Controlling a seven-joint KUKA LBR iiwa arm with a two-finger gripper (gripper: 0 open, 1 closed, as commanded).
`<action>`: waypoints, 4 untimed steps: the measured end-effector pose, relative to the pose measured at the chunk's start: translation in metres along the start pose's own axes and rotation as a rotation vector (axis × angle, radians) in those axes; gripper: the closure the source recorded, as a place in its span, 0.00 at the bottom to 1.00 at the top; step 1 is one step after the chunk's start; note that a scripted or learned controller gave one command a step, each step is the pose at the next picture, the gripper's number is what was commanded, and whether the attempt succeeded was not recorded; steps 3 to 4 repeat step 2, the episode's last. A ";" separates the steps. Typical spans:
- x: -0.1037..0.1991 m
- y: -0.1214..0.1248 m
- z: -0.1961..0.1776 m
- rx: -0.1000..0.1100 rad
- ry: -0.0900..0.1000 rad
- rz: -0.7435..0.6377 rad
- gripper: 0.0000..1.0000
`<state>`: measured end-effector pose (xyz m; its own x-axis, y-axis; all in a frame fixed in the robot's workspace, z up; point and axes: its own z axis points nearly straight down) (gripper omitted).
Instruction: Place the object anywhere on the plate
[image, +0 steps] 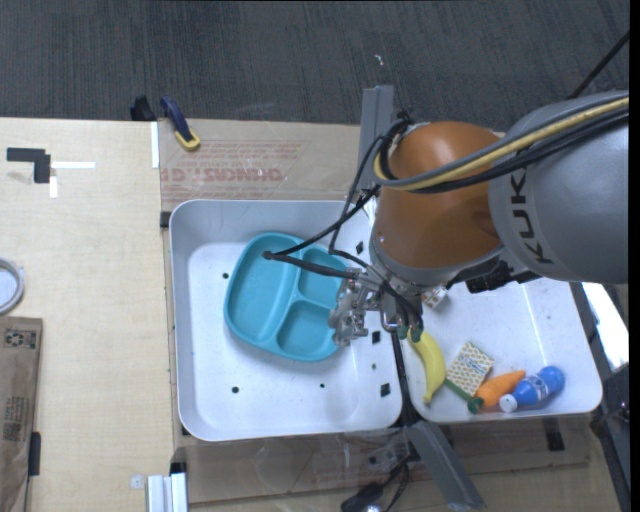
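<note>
Odds and ends on the pale wooden worktop (80, 300)

Upper left: a black L-shaped bracket (30, 160), a blue-and-yellow clamp (180, 124); left edge: a clear tape roll (8, 287).

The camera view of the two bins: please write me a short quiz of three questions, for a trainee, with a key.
1. True or false: the blue plate lies in the left bin.
2. Which thing lies in the right bin next to the wall between the bins?
A. banana
B. carrot
C. blue bottle
3. Fill in: the gripper is over the plate's ______ edge as seen in the view.

Key
1. True.
2. A. The carrot and the blue bottle lie further right, beyond the small patterned packet.
3. Right. Whether it holds anything cannot be told.
</note>
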<state>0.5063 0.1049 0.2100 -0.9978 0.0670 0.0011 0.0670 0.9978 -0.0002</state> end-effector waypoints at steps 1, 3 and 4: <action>-0.003 0.005 0.057 0.000 0.001 0.075 1.00; 0.015 0.076 -0.009 0.000 -0.001 0.021 1.00; 0.015 0.076 -0.009 0.000 -0.001 0.021 1.00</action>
